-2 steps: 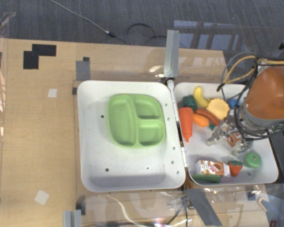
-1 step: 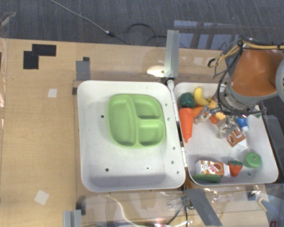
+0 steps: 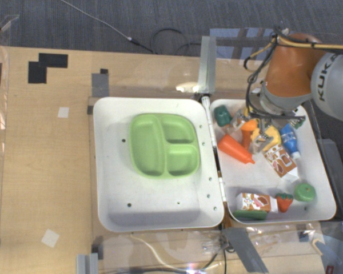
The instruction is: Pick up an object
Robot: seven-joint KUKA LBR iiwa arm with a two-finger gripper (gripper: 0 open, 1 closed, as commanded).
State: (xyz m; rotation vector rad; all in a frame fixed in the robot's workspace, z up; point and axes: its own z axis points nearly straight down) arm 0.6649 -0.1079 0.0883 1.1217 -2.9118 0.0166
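My gripper [image 3: 264,125] hangs low over the back of the right bin [image 3: 320,210], under the orange wrist band [image 3: 290,67]. It sits among a small orange and yellow piece [image 3: 251,127], a blue bottle [image 3: 290,140] and a brown and white carton [image 3: 280,161]. An orange carrot [image 3: 235,149] lies just to the left of it. A dark green item [image 3: 222,116] rests in the bin's back left corner.
At the front of the right bin lie a small printed carton [image 3: 256,201], a red strawberry [image 3: 283,201] and a green round piece [image 3: 304,193]. The left bin [image 3: 111,198] holds a green divided plate [image 3: 163,144].
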